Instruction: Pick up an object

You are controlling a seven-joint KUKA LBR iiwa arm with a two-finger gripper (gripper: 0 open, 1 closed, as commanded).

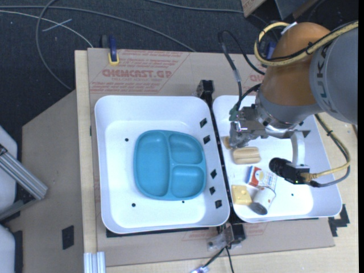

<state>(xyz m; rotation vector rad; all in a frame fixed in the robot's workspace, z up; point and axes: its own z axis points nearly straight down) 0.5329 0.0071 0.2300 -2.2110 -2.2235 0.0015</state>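
The counter (142,67), topped with a brown board carrying red lettering, is sitting over a dark carpeted floor (45,56) where thin cables (74,16) are trailing. The grey arm (338,73) is reaching in from the right, its orange band (290,67) hanging over the far part of the right bin (321,195).

The left bin (108,152) is lying beside the right one, their inner rims meeting along a line of small black clips. A blue divided plate (169,165) is resting flat in the middle of the left bin, well apart from the walls.

The end effector (242,128) is pointing down over the left part of the right bin, close to the shared rim. It is hanging just above a tan block (245,154), and I cannot tell whether it is apart or together, nor whether it is touching the block.

The things to be picked are lying in the right bin's left half. The tan block is lying crosswise nearest the end effector. Just in front of it, a small white carton with red and blue print (260,178) is lying tilted. A white cylinder with a grey end (263,199) is lying beside the carton, near the front wall. A pale yellow piece (242,195) is sitting to the cylinder's left, close to the shared rim.

A small blue and yellow clamp (112,50) is gripping the counter's far edge.
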